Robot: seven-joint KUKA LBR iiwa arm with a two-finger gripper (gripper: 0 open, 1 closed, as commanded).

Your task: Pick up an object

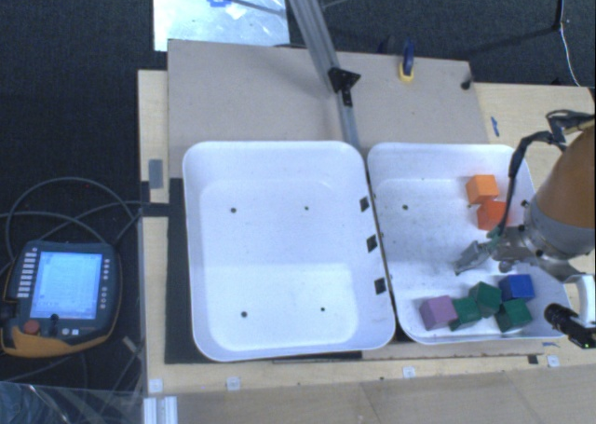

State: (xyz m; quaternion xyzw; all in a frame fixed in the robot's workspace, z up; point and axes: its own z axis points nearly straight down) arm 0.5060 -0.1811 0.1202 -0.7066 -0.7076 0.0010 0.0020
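Observation:
The right bin (pixel 419 166) holds several small blocks. Two orange blocks (pixel 481 188) (pixel 491 215) lie near its far right side. Along its front edge sit a purple block (pixel 436 311), three green blocks (pixel 484 298) (pixel 465 314) (pixel 513 316) and a blue block (pixel 517 286). My gripper (pixel 471 259) hangs low over the bin floor, reaching in from the right. It is between the orange pair and the front cluster, just left of the blue block and above the green ones. Nothing shows in its grasp.
The left bin (pixel 279 245) stands beside the right one, sharing a middle wall with black clips. A slanted metal pole (pixel 317 31) rises behind the bins. A teach pendant (pixel 60 296) with cables lies on the floor at left.

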